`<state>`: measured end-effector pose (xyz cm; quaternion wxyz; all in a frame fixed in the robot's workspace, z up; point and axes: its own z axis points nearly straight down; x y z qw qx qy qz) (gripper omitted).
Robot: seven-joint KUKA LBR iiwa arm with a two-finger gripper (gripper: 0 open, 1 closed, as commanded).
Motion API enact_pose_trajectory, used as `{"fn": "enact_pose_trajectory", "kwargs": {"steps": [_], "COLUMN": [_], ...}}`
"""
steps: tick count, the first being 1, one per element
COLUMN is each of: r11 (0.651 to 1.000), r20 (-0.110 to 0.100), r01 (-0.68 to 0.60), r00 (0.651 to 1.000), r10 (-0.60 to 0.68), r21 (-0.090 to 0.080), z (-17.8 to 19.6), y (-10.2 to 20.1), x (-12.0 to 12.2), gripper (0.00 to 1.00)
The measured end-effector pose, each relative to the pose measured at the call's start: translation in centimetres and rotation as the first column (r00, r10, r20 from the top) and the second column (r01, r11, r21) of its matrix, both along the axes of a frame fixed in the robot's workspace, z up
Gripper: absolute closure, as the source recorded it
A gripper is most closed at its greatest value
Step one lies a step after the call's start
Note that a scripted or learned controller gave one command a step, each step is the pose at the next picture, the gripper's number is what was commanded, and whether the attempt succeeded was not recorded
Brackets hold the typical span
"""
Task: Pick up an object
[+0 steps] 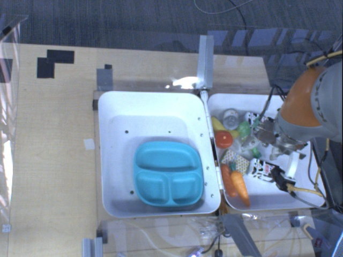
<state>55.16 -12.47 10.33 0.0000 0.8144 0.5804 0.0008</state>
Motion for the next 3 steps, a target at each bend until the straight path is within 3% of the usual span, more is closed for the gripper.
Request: {"fn": "enact_pose_trajectory", "kwargs": {"steps": [1, 2, 3], "r11": [1.000, 0.994, 0.996], "r20": [0.005, 0.003, 0.006], "r01": [0.000, 0.109, -0.094], "r00": [1.000, 0.994, 0.996], "r10": [0.000, -0.109, 0.094], "r21": [0.000, -0.002, -0.005], "z": [1.1, 8.4, 17.0], "y": [0.1, -4.4, -6.7], "x": [0.2, 5.0, 8.8], "gripper": [1.00, 1.00, 1.00]}}
